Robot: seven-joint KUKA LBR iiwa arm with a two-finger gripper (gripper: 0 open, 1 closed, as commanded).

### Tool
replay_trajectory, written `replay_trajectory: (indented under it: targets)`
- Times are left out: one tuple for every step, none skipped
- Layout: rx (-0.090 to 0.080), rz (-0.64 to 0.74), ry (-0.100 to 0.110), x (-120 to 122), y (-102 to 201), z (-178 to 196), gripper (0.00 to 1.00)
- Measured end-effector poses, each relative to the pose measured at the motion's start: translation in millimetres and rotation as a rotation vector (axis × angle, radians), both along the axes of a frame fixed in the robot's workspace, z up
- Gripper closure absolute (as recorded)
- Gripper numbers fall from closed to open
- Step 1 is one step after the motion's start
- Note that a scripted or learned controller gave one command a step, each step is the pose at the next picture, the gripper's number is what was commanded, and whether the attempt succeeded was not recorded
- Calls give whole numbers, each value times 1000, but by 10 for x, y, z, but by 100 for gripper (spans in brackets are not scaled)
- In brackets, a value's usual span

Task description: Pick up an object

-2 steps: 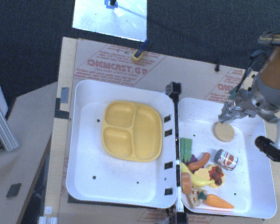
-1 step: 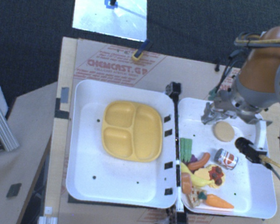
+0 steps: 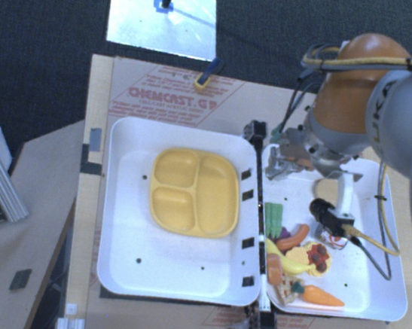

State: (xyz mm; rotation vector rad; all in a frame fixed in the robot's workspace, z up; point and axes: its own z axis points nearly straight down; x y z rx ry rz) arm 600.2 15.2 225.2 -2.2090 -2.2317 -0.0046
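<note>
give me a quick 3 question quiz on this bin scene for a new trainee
1. True or false: the yellow divided plate lies in the right bin.
2. Where in the right bin is the pile of toy food? A) far right corner B) near its left wall, toward the front C) middle of its back wall
3. Fill in: the orange carrot lies at the ____ end of the pile.

Key
1. False: it lies in the left bin.
2. B.
3. Front, nearest the camera. The gripper is over the back of the right bin, apart from the pile.
</note>
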Motion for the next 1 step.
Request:
replay_trajectory:
  targets:
    - [0, 1, -3, 179, 624, 9, 100]
